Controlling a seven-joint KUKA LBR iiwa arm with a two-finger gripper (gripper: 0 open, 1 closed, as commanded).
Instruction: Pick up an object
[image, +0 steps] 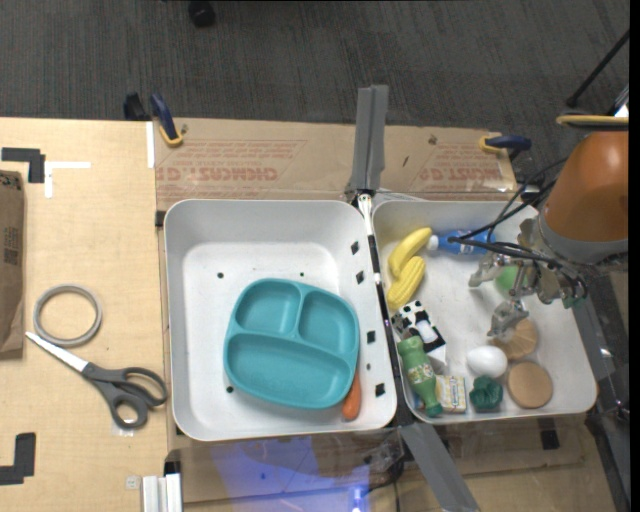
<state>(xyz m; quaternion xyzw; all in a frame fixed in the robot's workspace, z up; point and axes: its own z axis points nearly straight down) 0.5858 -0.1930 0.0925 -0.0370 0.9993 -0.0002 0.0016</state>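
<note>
My gripper (497, 297) hangs over the right part of the right bin (572, 400), below the orange band of the arm (595, 185). Its two metal fingers (507, 320) stand apart, so it is open, and I see nothing held between them. A pale green object (510, 276) lies just under the wrist, partly hidden. A brown disc (520, 340) lies right below the lower finger. Beside it rest a white egg (487, 360) and a second brown disc (529, 384). A yellow banana (406, 266) lies at the bin's left.
The right bin also holds a blue-handled stick (462, 241), a black-and-white toy (418, 325), a green bottle (418, 372) and a dark green piece (487, 395). The left bin (190, 300) holds a teal divided plate (292, 343) and a carrot (351, 400). Scissors (105, 380) and a tape ring (67, 313) lie on the bench.
</note>
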